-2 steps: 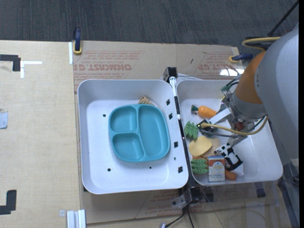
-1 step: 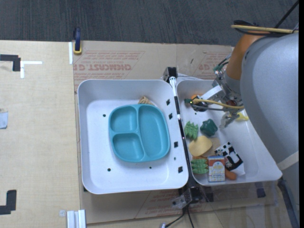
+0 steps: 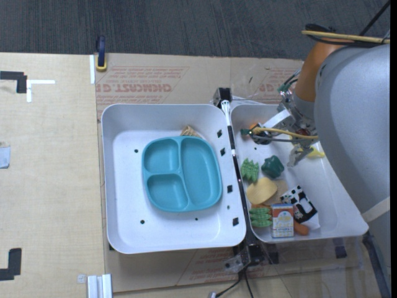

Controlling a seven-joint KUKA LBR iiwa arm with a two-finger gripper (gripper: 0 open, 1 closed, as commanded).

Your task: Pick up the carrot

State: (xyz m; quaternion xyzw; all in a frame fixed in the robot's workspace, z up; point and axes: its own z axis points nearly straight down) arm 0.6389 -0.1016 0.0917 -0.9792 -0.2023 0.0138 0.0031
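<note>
The carrot [image 3: 301, 229], a small orange piece, lies at the near edge of the right bin [image 3: 329, 194], partly tucked behind a small carton [image 3: 282, 221]. My gripper [image 3: 298, 153] hangs over the far part of that bin, well beyond the carrot, with the bulky grey arm [image 3: 353, 117] covering the bin's right side. A small yellow thing [image 3: 316, 154] shows right beside the gripper. Nothing can be seen held.
The right bin also holds a light green leafy toy [image 3: 249, 170], a dark green piece [image 3: 272, 166], a tan-yellow piece [image 3: 262, 191], a green item [image 3: 260, 216] and a black-and-white item [image 3: 299, 202]. The left bin [image 3: 118, 185] holds a blue divided plate [image 3: 182, 172], with a tan scrap [image 3: 188, 131] behind it.
</note>
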